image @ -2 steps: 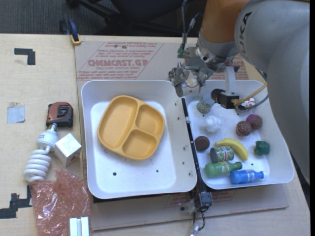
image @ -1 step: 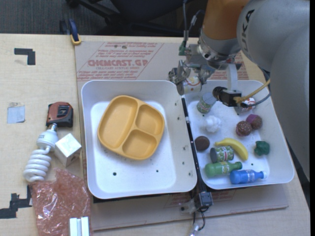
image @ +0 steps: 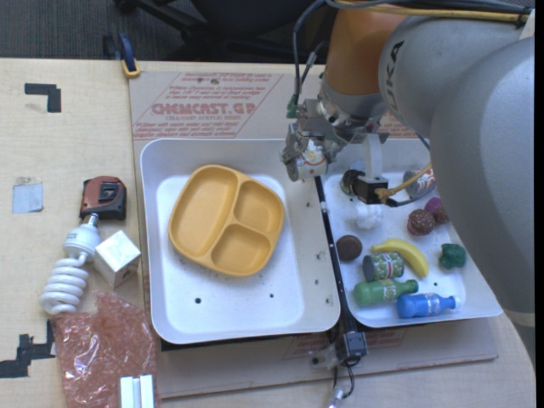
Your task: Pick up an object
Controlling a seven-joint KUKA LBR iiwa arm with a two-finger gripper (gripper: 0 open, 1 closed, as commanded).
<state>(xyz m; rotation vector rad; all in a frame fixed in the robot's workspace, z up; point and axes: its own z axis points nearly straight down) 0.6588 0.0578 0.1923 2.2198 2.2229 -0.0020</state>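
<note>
— Where is the gripper [image: 304, 155]?
— At the far end of the wall where the left bin [image: 229, 313] and the right bin [image: 476, 283] meet, just beyond the yellow divided plate [image: 225, 219]. Whether it is open or closed I cannot tell; its tip is a blur of metal and wires, and I can make out nothing gripped in it

— And the things to pick?
— The plate lies alone in the left bin. The rest are in the right bin: a banana [image: 404, 253], a green can [image: 384, 267] touching it, a green bottle [image: 382, 292] and a blue bottle [image: 427, 304] lying end to end along the near wall, a brown round thing [image: 348, 246] and a white crumpled lump [image: 367, 217]

— Anything hard to read?
— A reddish ball [image: 420, 221], a purple thing [image: 437, 209] and a green thing [image: 452, 256] sit at the right, too small to name. The arm [image: 459, 83] covers that bin's far right corner

— Left of the bins?
— A tape measure [image: 104, 198], a spiral bulb [image: 70, 266] and a white cube [image: 117, 253]
</note>
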